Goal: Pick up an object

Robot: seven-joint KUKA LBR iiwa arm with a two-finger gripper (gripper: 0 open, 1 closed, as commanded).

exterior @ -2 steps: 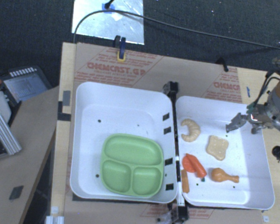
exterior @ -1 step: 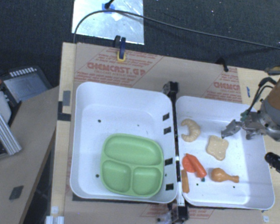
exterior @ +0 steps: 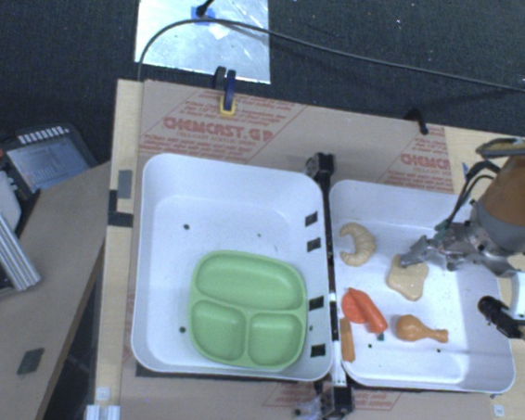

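Observation:
The right bin (exterior: 483, 372) holds several toy foods. A tan croissant (exterior: 360, 244) lies at its left. A pale beige slab (exterior: 407, 281) sits in the middle. A red-orange piece (exterior: 363, 309) lies near the divider, with a thin orange stick (exterior: 346, 340) just below it. A golden drumstick (exterior: 419, 330) lies toward the front. My gripper (exterior: 412, 258) reaches in from the right and hangs low over the top edge of the beige slab, touching or nearly touching it. Nothing is visibly held in it.
The left bin (exterior: 165, 204) holds a green divided plate (exterior: 248, 307). A black divider with clips (exterior: 326, 248) runs between the bins. The arm's grey wrist and orange band (exterior: 515, 198) cover the right bin's far right corner. A black part (exterior: 501, 314) juts out near the right wall.

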